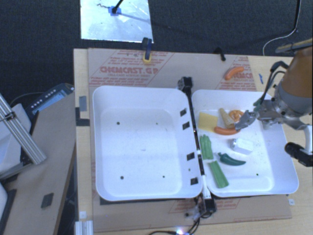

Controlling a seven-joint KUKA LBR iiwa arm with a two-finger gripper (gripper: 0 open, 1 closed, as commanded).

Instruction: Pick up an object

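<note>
Orange sausage (225, 130) lies just beside the gripper (243, 123), lower left.

Hand (243, 123) perhaps above red sausage (225, 130)

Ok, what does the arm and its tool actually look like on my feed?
The arm is a thick rounded body, orange-brown on top with a grey section beneath. A thin blue cable loops along its near side. The tool is a slim metallic grey piece with a paler tip, sticking out toward the right bin. A black rounded part sits lower at the frame's right.
</note>
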